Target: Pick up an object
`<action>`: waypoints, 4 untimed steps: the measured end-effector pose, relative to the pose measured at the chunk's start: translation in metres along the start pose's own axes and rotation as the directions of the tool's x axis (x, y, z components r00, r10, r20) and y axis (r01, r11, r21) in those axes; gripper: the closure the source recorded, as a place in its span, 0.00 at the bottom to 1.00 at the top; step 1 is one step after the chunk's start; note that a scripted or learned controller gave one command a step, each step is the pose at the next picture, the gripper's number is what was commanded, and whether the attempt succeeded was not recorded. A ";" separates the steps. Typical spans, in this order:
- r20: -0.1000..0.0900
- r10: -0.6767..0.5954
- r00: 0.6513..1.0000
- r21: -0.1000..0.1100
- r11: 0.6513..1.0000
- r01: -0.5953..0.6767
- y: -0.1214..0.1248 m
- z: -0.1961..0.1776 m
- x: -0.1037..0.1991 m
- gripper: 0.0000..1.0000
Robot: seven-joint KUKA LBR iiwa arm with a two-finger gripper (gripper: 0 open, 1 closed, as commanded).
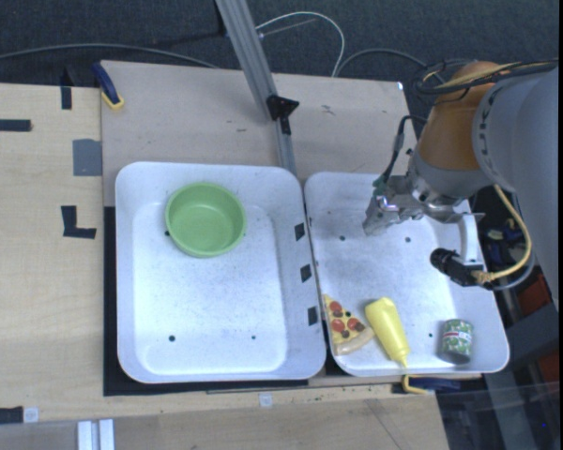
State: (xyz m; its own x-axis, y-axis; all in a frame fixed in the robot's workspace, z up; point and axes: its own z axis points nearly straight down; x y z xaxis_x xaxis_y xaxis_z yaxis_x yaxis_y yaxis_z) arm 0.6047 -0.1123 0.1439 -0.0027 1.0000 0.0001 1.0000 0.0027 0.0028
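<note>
Hovering low over the right bin (pixel 357 195), upper part, was the hand (pixel 380 216); couldn't tell its finger state, nothing seen in it. Right bin's near edge had a pizza slice toy (pixel 343 323), yellow bottle (pixel 388 328) & a small can (pixel 456 339). Left bin (pixel 131 251) held a green bowl (pixel 205 218).

Two bins, four objects

Two white bins (pixel 131 251) (pixel 469 345); one green bowl (pixel 205 218), one pizza slice (pixel 344 324), one yellow bottle (pixel 388 328), one small can (pixel 456 339).
</note>
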 end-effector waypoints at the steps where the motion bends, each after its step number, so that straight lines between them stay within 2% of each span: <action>1: 0.001 0.000 1.000 -0.002 1.000 0.000 0.004 -0.063 0.003 1.00; 2: 0.000 0.001 1.000 0.004 1.000 -0.001 0.004 -0.065 0.003 1.00; 3: -0.002 -0.003 1.000 0.005 1.000 0.003 -0.002 -0.066 0.051 1.00; 4: -0.002 -0.005 1.000 0.003 1.000 0.005 0.012 -0.071 0.107 1.00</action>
State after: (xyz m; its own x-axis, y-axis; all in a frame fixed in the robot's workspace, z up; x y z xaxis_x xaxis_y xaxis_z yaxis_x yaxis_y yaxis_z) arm 0.6164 -0.0057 0.2145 -0.0078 1.0000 0.0021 1.0000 0.0078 -0.0002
